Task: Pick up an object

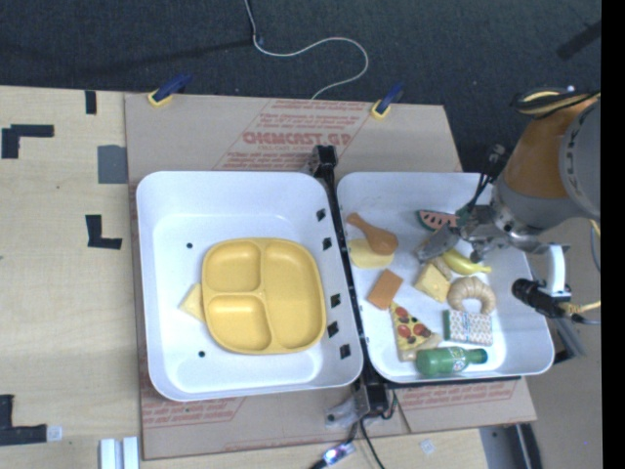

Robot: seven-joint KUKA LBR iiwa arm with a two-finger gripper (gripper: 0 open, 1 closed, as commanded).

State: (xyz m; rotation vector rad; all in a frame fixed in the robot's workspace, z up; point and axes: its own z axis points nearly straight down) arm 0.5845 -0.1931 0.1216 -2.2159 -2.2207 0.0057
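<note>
My gripper (451, 245) hangs low over the right bin (527, 360), at its upper middle, on the grey arm with the orange band (539, 154). It sits right above a yellow banana (463, 262) and just below a watermelon slice (436, 220). Close by lie a cheese wedge (431, 282) and a tan croissant (472, 294). A drumstick (372, 231), a pale yellow piece (366, 255) and an orange square (385, 288) lie further left. A pizza slice (412, 327), a patterned block (471, 328) and a green bottle (449, 360) lie near the front wall.
The left bin (166, 213) holds a yellow divided plate (262, 294) with a yellow wedge (189, 303) poking out under its left side. A black divider (337, 262) runs between the bins. Bare floor shows at the right bin's far right.
</note>
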